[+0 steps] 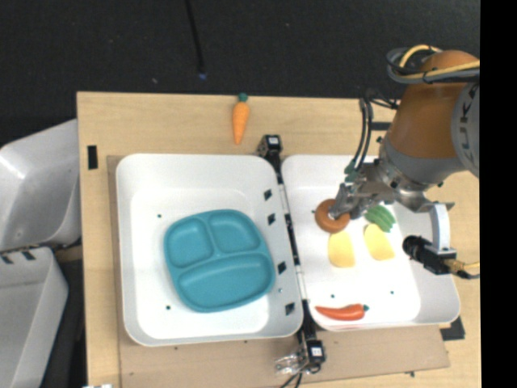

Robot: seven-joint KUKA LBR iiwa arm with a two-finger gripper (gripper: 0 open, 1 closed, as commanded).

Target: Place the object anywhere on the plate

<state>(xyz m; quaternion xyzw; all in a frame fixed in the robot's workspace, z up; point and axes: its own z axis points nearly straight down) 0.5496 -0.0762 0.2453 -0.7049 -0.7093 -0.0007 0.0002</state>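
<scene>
2 white bins sit on my wooden table (pixel 97 354). My hand (pixel 346 208) hovers touching a brown ring-shaped doughnut (pixel 327 218) in the right bin (pixel 436 305); grip I cannot tell. The teal divided plate (pixel 218 259) lies in the left bin (pixel 137 297).

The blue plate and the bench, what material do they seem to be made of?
The blue plate looks like moulded plastic: one even teal colour, smooth, with rounded compartments. The bench seems light wood or wood-look board, matte and pale tan; which one cannot be told.

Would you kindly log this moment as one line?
gripper over brown ring, right bin | plate bare, left bin
</scene>
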